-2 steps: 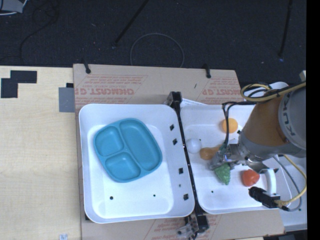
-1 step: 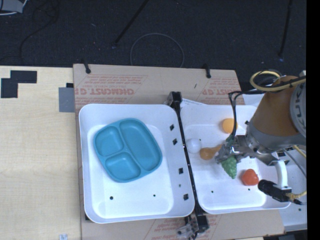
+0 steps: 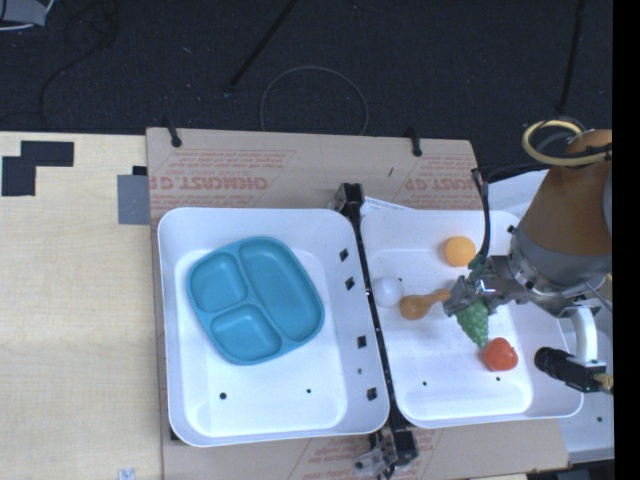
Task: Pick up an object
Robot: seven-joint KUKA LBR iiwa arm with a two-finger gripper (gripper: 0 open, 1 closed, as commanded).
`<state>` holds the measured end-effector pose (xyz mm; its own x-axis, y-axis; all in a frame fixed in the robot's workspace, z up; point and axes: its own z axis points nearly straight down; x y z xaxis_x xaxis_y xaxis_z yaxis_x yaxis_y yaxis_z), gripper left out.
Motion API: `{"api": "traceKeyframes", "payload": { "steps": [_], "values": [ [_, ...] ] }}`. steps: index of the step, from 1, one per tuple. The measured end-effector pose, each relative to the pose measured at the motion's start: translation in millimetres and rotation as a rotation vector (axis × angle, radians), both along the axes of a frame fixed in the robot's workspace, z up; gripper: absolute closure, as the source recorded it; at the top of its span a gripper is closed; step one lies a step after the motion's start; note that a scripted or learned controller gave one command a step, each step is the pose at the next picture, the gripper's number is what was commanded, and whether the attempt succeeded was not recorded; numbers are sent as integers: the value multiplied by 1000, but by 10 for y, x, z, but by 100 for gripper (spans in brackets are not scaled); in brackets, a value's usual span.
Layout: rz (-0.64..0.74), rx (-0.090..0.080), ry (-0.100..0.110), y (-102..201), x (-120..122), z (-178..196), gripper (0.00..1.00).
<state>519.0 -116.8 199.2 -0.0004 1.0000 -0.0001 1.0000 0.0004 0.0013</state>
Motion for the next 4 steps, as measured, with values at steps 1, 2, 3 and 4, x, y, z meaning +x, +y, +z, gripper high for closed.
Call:
{"api": "traceKeyframes", "payload": {
  "steps": [1, 2, 3, 4],
  "values": [
    [0, 0, 0, -11, 6, 387, 100],
    [3, 2, 4, 412, 99, 408, 100],
    [4, 2, 5, 932, 97, 385, 100],
    [4, 2, 6, 1455, 230, 237, 100]
  ]
}}
